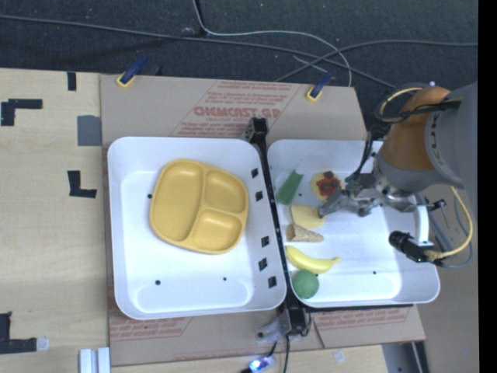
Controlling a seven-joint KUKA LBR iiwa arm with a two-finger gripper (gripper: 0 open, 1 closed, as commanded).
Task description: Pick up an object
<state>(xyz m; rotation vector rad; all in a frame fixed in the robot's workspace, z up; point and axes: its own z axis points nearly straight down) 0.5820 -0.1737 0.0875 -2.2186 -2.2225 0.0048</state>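
The right bin (388,282) holds several small items along its left side. A green block (290,186) lies at the top, with a yellow and red piece (327,183) to its right. Below them are a pale yellow chunk (304,216), a tan wedge (303,235), a banana (311,260) and a green round fruit (306,285). My gripper (332,205) reaches in low from the right. Its tip is just right of the pale yellow chunk and just below the yellow and red piece. Nothing shows as held in it.
In the left bin (132,286) rests a yellow divided plate (198,206). A black divider (268,216) runs between the bins. The arm's wrist and cables (419,243) hang over the right bin's right half. Cardboard lies under both bins.
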